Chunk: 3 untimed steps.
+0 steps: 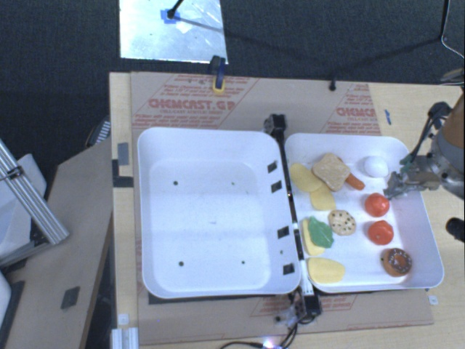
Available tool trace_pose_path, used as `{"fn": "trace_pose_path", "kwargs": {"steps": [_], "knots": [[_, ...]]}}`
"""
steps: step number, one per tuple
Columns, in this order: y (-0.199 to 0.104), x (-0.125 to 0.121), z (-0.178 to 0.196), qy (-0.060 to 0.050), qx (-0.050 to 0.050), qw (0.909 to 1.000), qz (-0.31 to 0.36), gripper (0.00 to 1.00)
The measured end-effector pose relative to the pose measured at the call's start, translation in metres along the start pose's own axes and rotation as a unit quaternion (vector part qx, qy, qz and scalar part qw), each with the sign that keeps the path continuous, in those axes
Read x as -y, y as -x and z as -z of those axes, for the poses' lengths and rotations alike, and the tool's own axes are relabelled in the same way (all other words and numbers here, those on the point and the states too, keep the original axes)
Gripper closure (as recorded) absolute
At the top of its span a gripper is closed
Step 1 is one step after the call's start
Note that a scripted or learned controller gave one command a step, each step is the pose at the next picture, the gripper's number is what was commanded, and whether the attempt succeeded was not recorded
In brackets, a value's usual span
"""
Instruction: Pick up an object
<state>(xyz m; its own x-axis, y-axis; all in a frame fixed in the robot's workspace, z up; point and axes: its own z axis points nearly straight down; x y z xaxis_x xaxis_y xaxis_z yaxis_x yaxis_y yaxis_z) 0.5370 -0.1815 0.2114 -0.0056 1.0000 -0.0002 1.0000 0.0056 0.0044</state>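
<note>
The arm [452, 147] enters from the right edge of the camera view, at mid height. Only its last stretch is in frame: a grey body with a patch of orange at the very edge and a dark rounded part above it. From there it narrows leftward and a little downward to the gripper [396, 184], a small dark, grey-green tip pointing left. The tip is too small and blurred to read.

Two white bins [211, 140], right bin holding red tomatoes [376, 205], white egg [375, 166], brown chocolate-glazed doughnut [396, 262], speckled tan cookie [341, 222], green leaf [320, 233]
</note>
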Motion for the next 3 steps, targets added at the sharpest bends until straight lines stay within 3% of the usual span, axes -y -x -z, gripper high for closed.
{"fn": "trace_pose_path", "kwargs": {"steps": [1, 2, 3], "knots": [[-0.058, -0.011, 0.139, 0.007, 0.001, 1.0, 0.003, 1.0], [-0.072, -0.019, 0.266, 0.007, 0.002, 1.0, 0.001, 1.0], [-0.114, -0.006, 0.328, 0.003, 0.0, 1.0, 0.002, 1.0]]}}
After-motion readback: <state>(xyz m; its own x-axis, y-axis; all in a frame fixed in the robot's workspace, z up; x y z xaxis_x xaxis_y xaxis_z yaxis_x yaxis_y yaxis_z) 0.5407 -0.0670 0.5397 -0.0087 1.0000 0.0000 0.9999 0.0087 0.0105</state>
